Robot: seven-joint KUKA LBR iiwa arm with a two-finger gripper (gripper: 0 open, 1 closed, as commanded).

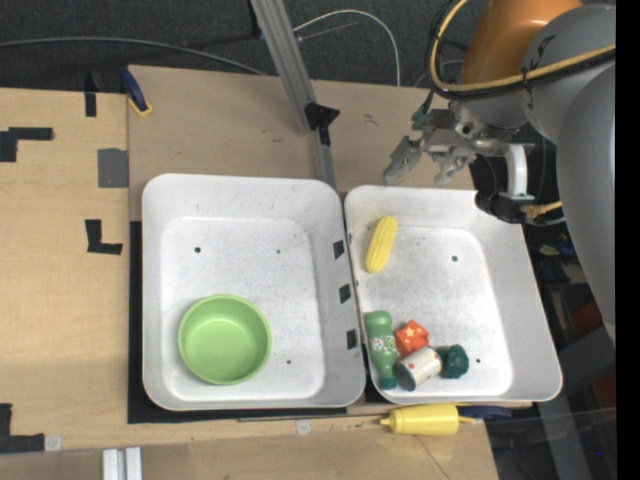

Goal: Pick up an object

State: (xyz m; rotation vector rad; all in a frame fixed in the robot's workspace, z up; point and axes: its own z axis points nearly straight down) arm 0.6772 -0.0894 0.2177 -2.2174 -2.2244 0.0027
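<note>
The end effector (425,163) hangs above the far edge of the right bin (520,268), its two fingers spread apart with nothing between them, so the task looks to be at its opening step: positioning for a descent, with no object chosen by contact yet. The candidates all lie in that right bin. A yellow corn cob (381,243) rests alone near the bin's left wall, just below and a little left of the fingers, with bare floor around it. Toward the near side, a green bottle (379,348), an orange block (411,336), a white cylinder (417,367) and a dark teal piece (455,360) sit bunched together, touching or nearly so. The left bin (160,268) carries a green bowl (225,339) in its near corner, well apart from the arm. A yellow mustard bottle (425,420) lies on the surface just outside the right bin's near rim. Judging from this layout, the corn cob is the nearest and least crowded target; the next move would call for shifting slightly toward the bin's interior, turning the fingers to straddle the cob across its narrow width, and lowering until they bracket it before closing. Its rounded sides may let it roll or slip, and its closeness to the bin wall leaves one finger little room. The clustered items would be harder, since a finger could land on a neighbour.
</note>
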